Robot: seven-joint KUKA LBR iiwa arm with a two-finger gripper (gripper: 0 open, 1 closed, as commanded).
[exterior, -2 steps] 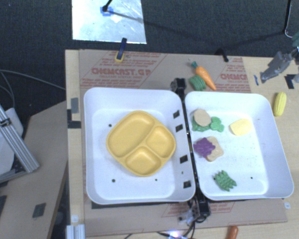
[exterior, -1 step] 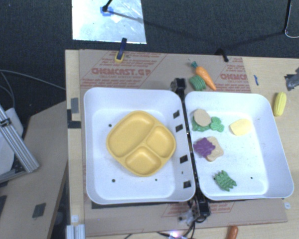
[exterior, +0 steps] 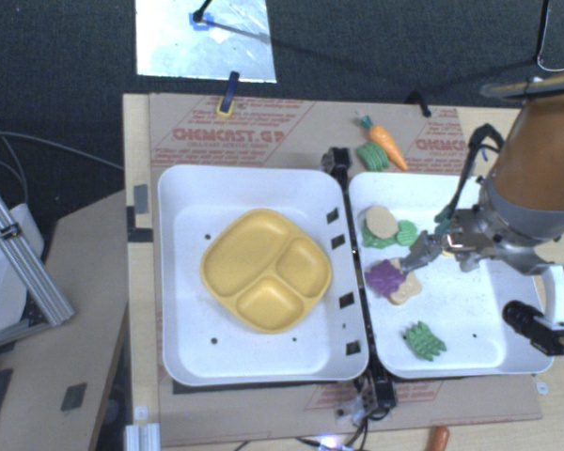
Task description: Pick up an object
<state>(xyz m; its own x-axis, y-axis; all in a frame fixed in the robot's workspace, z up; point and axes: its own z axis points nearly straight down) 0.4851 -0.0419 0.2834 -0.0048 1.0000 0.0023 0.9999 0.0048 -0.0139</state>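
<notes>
In the right bin [exterior: 470,332] lie a purple toy on a tan piece [exterior: 390,278], a tan disc on green leaves [exterior: 383,225] and a small green ridged toy [exterior: 423,340]. My gripper [exterior: 419,253] reaches in from the right, low over the bin. Its tip sits just right of the purple toy and below the green leaves. I see nothing held in it. The grey wrist and orange band of the arm [exterior: 536,172] cover the bin's right part.
The left bin [exterior: 183,252] holds a yellow divided plate [exterior: 266,269]. A toy carrot [exterior: 387,143] and a green piece [exterior: 372,158] lie on the cardboard behind the right bin. A blue and yellow marker [exterior: 228,95] lies farther back on the left.
</notes>
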